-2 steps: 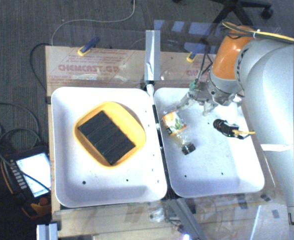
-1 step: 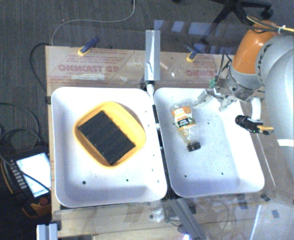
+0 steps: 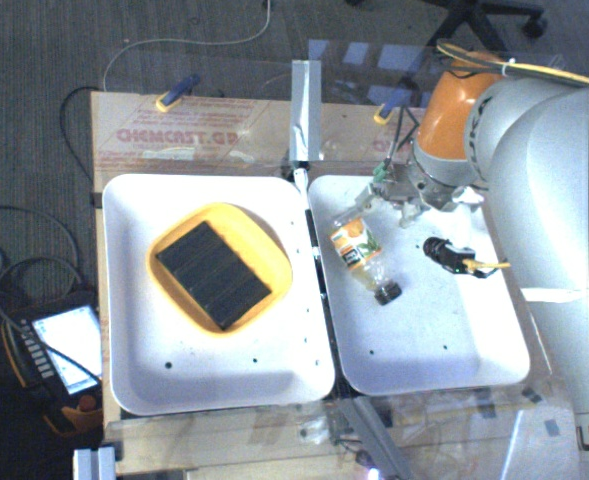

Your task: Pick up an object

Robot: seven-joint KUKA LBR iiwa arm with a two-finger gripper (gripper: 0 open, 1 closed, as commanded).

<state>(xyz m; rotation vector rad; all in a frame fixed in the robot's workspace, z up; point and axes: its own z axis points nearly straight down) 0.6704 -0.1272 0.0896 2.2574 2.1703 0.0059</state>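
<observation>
A small clear bottle [image 3: 359, 251] with an orange label and a black cap lies on its side in the right bin [image 3: 434, 348], cap pointing to the front right. My gripper [image 3: 392, 196] hangs at the back of that bin, just behind and right of the bottle's base, with nothing seen in its grasp. In the left bin [image 3: 134, 368] sits a yellow dish [image 3: 170, 240] with a black ridged square pad [image 3: 214, 274] resting in it.
The two bins meet at a raised rim [image 3: 319, 298] in the middle. The large grey arm [image 3: 544, 198] covers the right bin's right side. Behind the bins are a cardboard sheet [image 3: 184, 138] and a metal post [image 3: 301, 108].
</observation>
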